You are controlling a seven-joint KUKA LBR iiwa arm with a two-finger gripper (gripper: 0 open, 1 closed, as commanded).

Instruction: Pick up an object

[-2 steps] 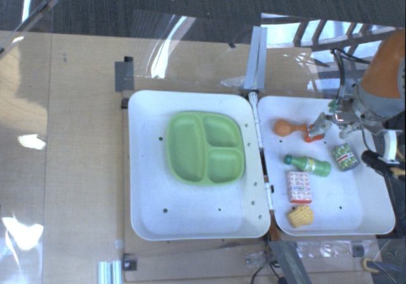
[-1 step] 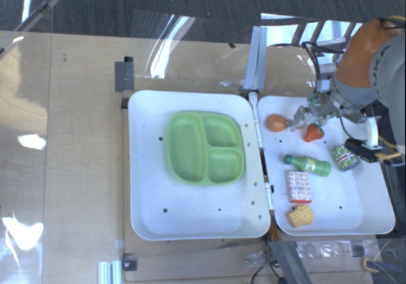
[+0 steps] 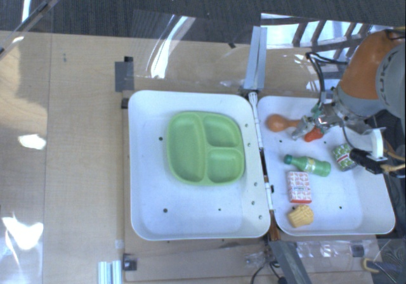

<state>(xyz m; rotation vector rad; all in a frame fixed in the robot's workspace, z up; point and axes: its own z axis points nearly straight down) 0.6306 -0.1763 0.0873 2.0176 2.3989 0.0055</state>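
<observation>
Tool (image 3: 315, 125) low in right bin (image 3: 374, 222) — orange-red piece (image 3: 313, 135) just beneath, grip state unclear.

Arm (image 3: 380, 80) cut off at right edge

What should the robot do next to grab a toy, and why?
Probably lower a little onto the small red toy. The gripper sits right above it in the right bin, beside the orange drumstick. The green bottle, the red-and-white box and the yellow corn lie farther off. Nothing looks held yet, though I cannot tell how the jaws stand.
</observation>
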